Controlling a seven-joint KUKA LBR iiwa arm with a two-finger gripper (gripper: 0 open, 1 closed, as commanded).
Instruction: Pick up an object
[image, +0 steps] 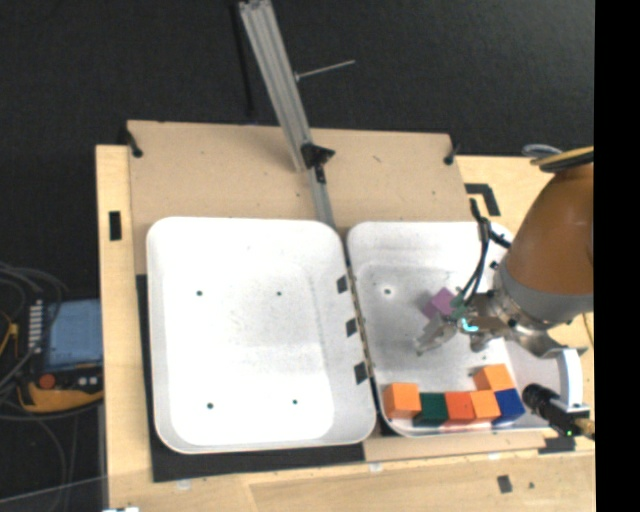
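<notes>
Pincer over right bin, purple block beside it, grip unclear, arm cropped

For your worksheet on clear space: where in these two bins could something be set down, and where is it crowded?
The left bin is bare across its floor. In the right bin, bare floor lies near the divider, above the orange block. The front edge is crowded with blocks, and the gripper hangs mid-bin by a purple piece.

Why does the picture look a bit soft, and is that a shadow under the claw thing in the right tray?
In the camera view the whole frame is slightly soft and grainy; the gripper looks smeared, and its grey shadow falls on the right bin floor just below it. The left bin is brightly, evenly lit, without harsh glare; the blocks stay fairly distinct.
</notes>
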